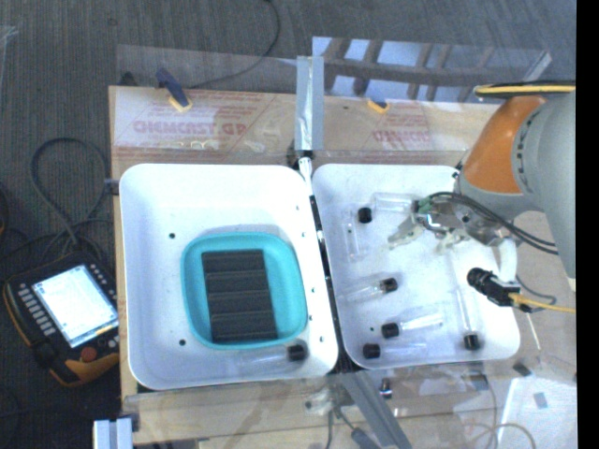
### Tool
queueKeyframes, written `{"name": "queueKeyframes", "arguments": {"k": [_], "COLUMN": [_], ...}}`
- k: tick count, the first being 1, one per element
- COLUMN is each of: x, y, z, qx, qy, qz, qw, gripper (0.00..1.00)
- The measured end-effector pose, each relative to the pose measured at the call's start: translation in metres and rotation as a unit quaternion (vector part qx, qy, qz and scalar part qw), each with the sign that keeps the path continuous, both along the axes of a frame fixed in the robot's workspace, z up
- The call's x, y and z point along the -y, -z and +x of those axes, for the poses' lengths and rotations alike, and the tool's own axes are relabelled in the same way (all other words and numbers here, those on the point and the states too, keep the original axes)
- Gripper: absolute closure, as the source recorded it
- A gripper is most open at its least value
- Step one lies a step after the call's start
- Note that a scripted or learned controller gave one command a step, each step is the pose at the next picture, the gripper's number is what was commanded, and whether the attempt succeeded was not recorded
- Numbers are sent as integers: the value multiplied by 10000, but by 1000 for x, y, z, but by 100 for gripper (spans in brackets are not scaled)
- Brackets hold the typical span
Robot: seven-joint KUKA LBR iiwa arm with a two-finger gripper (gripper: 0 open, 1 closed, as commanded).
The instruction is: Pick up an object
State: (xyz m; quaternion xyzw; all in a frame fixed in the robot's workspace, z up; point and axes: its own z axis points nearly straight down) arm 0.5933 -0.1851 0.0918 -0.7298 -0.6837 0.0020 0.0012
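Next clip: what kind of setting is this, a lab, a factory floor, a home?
Most likely a robotics lab's bin-picking test cell: two shallow white plastic bins sit side by side on a cardboard-covered bench, a handheld control pendant with lit screen lies on grey carpet.

Bright, even overhead light with pale glare on both white bins (140, 251).

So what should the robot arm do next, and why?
Probably lower a little over the right bin. The gripper hangs above that bin's upper part with nothing visible between its fingers, and a clear tube with a black cap lies just left of it, so a small shift that way could line up a grab.
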Motion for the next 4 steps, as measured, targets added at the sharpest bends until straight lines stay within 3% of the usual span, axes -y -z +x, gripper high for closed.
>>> {"name": "queueKeyframes", "arguments": {"k": [1, 2, 3, 4], "x": [23, 26, 30, -7], "y": [3, 1, 2, 4], "z": [56, -18, 30, 74], "qx": [5, 101, 92, -36], "qy": [-416, -1325, -1613, -1735], "qz": [25, -3, 30, -15], "qw": [9991, 9911, 9868, 9848], "gripper": [0, 0, 0, 0]}}
